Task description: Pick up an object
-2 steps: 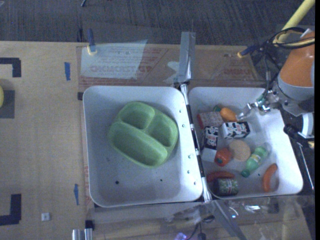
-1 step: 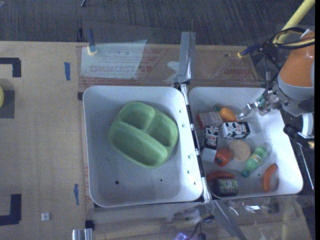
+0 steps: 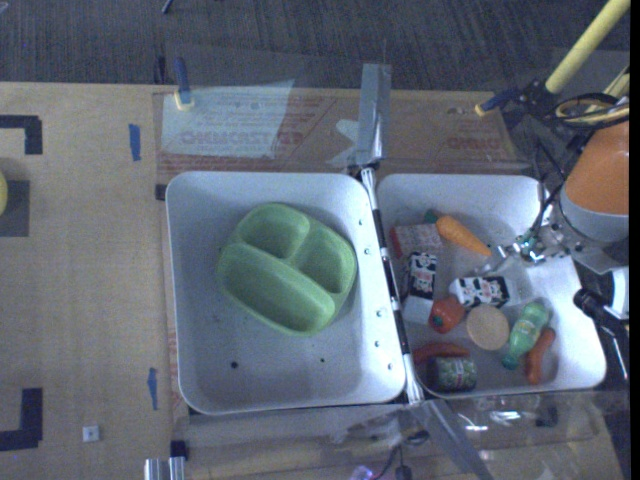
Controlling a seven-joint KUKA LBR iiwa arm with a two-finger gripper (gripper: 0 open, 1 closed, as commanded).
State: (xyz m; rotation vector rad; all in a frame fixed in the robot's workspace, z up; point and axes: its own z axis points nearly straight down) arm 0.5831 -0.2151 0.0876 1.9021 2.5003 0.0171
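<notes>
The right bin (image 3: 500,193) holds several toy foods. Among them are an orange carrot (image 3: 462,235), a reddish box (image 3: 415,238), two black-and-white cartons (image 3: 423,273) (image 3: 480,290), a red vegetable (image 3: 446,314), a tan disc (image 3: 488,328), a green bottle (image 3: 526,330) and a green can (image 3: 455,372). My gripper (image 3: 527,248) hangs over the right half of this bin, just right of the carrot's tip and above the second carton. Nothing visible is held in it.
The left bin (image 3: 200,298) carries a green divided plate (image 3: 287,266). The grey arm with its orange band (image 3: 600,168) reaches in over the right bin's right wall. Cables and a yellow pole (image 3: 590,38) sit at the back right.
</notes>
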